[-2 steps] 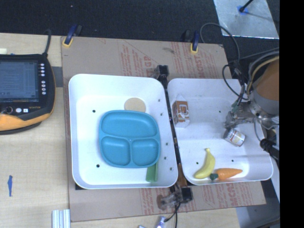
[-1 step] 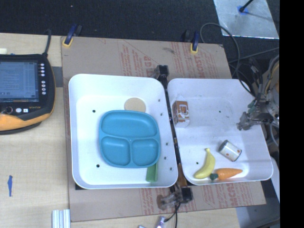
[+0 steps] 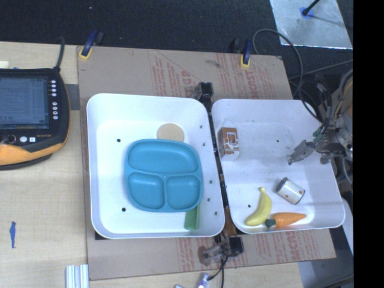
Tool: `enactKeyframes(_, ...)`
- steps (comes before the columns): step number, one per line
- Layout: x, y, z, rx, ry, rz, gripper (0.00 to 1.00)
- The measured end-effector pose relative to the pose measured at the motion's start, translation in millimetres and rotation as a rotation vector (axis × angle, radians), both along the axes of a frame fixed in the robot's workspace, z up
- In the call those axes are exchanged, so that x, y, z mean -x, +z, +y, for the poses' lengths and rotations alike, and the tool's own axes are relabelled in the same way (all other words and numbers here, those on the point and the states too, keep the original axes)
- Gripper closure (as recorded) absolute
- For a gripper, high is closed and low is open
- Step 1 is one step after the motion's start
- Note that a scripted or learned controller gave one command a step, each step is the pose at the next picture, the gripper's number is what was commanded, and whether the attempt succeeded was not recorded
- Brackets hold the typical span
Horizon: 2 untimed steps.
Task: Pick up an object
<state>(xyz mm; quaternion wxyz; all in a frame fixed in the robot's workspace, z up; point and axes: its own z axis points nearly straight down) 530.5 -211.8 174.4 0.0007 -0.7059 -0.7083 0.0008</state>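
I cannot tell the jaws' state; the gripper [image 3: 302,153] hovers over the right bin [image 3: 264,116]. The banana [image 3: 260,209] lies with its stem up, its long axis running top-to-bottom.

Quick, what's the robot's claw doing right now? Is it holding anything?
Gripper: over the right bin, near its right side, with nothing between its fingers. Open or closed cannot be told from here.

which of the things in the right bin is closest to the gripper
The small silver can, lying on its side just below the gripper. The banana and carrot sit lower in the right bin; the brown packet is far left.
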Motion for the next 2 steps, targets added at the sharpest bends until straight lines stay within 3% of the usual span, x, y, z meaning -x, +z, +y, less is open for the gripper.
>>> enactKeyframes(1,-80,-10,0,-0.001,0.0,-0.001,0.0)
enactKeyframes(2,-118,-17,42,-0.001,0.001,-0.001,0.0)
